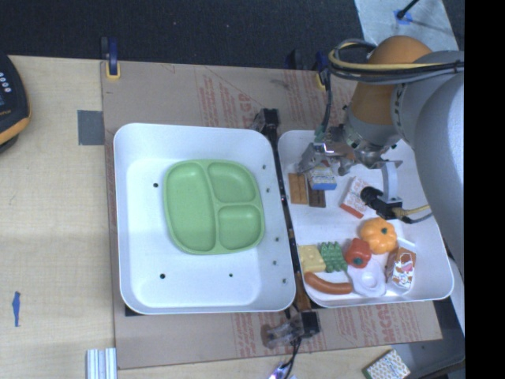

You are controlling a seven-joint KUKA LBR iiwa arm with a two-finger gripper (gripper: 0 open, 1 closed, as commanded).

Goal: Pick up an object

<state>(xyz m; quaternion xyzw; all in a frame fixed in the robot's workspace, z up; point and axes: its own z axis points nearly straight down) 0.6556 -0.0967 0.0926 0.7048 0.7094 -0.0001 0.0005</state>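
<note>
My gripper (319, 162) hangs low over the far left corner of the right bin (442, 290). Just in front of it lie a small blue and white block (322, 182), a tan brown slab (297, 188) and a darker brown piece (316, 199). Whether anything sits between the gripper's tips cannot be made out. Further right lies a red and white packet (354, 198). Toward the near side are an orange pumpkin (378, 235), a red tomato (358, 253), a green piece (331, 253), a yellow wedge (311, 257), a sausage (329, 285) and a small printed carton (402, 271).
The left bin (134, 212) holds a green divided plate (213, 206). The arm's grey body and orange band (398, 54) rise over the right bin's far right side. A white toy piece (368, 281) lies beside the sausage. Clips (270, 119) join the bins.
</note>
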